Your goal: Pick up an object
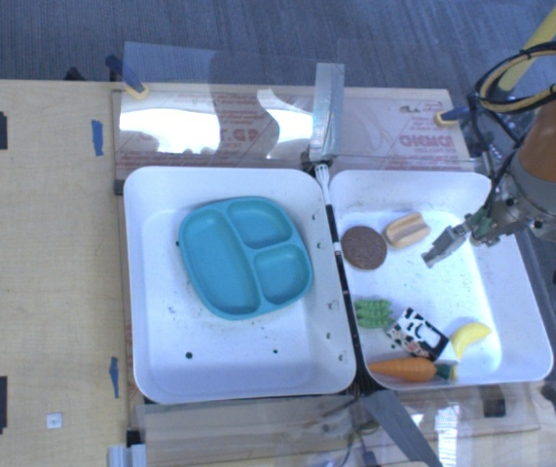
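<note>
1. Two shallow white plastic bins are seen side by side on the bench: left bin (pixel 151 290) and right bin (pixel 511 290), w/ a divider btwn them.
2. A light-blue plastic tray w/ three compartments (pixel 246 256) is laid flat in the left bin, roughly at its centre, turned at a slant.
3. The grey two-finger gripper (pixel 439 250) is seen over the upper middle of the right bin, reached in from the right. Nothing is seen btwn its fingers; whether they are open or closed cannot be told.
4. A small hot-dog-shaped toy w/ tan bun (pixel 406 229) is found just left of the gripper, apart from it.
5. A round brown disc (pixel 363 246) lies beside the hot dog, near the divider.
6. A green knobbly toy (pixel 373 310) lies lower, near the divider.
7. A black-and-white patterned item (pixel 416 333) is placed just right of the green toy.
8. A yellow banana-shaped toy (pixel 471 338) is found near the front right corner.
9. An orange carrot toy w/ green top (pixel 410 369) is laid along the front wall.
</note>
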